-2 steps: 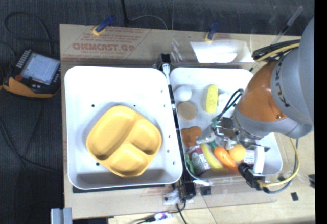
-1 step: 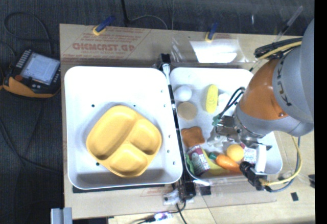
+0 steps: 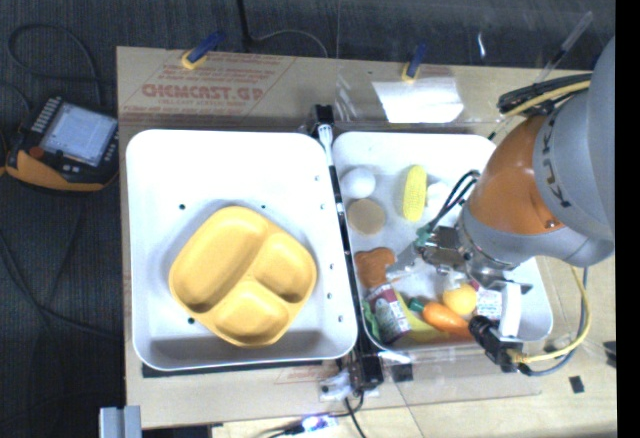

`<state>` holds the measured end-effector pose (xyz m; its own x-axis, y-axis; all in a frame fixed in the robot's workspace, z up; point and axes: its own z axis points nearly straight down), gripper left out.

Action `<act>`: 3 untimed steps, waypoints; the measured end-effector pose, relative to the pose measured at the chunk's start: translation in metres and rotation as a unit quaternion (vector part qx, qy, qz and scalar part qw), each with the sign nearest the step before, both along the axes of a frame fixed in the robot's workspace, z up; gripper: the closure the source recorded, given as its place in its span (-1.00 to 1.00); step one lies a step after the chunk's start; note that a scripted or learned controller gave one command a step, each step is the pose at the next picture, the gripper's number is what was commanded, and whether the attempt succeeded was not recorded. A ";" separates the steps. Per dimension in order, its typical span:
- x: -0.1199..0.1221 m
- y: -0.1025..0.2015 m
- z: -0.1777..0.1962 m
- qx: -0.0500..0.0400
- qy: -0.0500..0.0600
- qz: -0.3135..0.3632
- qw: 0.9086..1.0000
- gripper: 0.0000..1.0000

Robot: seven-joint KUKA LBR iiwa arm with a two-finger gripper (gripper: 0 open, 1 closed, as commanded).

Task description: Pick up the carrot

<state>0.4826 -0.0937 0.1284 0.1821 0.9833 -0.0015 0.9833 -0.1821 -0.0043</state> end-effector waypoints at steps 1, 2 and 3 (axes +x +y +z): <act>0.004 -0.007 -0.039 0.000 -0.006 0.206 0.979 -1.00; 0.005 -0.008 -0.029 -0.002 -0.008 0.206 0.979 1.00; 0.018 -0.072 0.046 0.000 -0.002 0.344 0.939 1.00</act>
